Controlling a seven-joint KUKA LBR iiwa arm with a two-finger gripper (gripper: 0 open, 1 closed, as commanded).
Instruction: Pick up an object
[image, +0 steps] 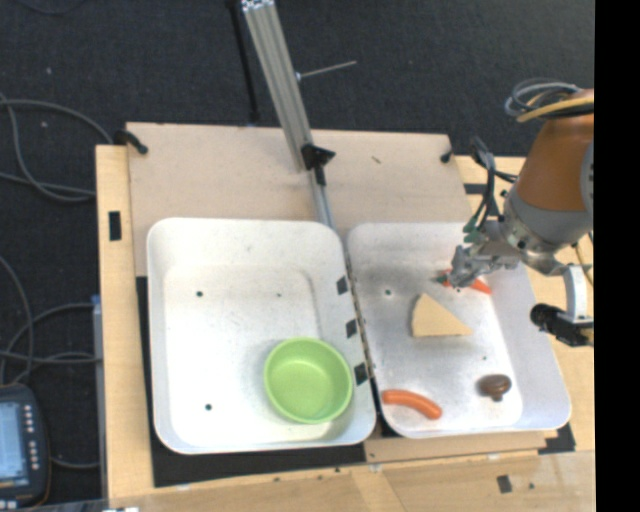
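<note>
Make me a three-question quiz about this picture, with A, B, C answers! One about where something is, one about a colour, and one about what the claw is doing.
1. Where is the green bowl?
A. In the left bin
B. In the right bin
C. On the floor

2. What colour is the sausage-shaped thing at the front of the right bin?
A. Blue
B. Orange
C. White

3. Where is the claw now?
A. Over the green bowl
B. Outside both bins
C. Low in the right bin, near the tan wedge

Answers:
1. A, the bowl sits in the left bin, near its front.
2. B, it is plainly orange.
3. C, the claw hangs just behind the wedge.
</note>
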